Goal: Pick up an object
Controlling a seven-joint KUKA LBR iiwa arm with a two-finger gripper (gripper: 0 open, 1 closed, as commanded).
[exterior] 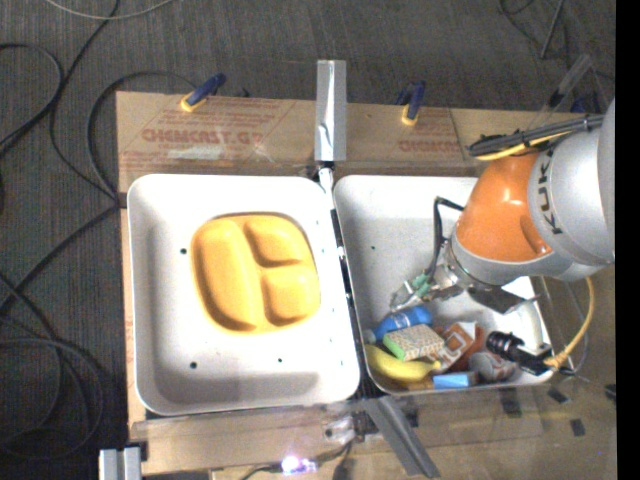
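Bench: brown board (250,138) on dark carpet, bearing two white bins.
Right bin (380,228): objects piled at its near edge, namely a yellow banana (395,368), a beige perforated block (413,343) and a blue bottle (405,320).
Gripper (428,286): low over the right bin, just above the blue bottle; whether it is released or clenched cannot be told.
Arm (520,218): grey and orange, covering the right bin's far right.
Left bin (160,268): holds a yellow divided tray (255,270).
Far edge: blue-and-yellow clamps (203,92).

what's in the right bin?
Right bin: banana, blue bottle, beige block and small clutter, heaped at the near edge. The arm covers the far-right part.
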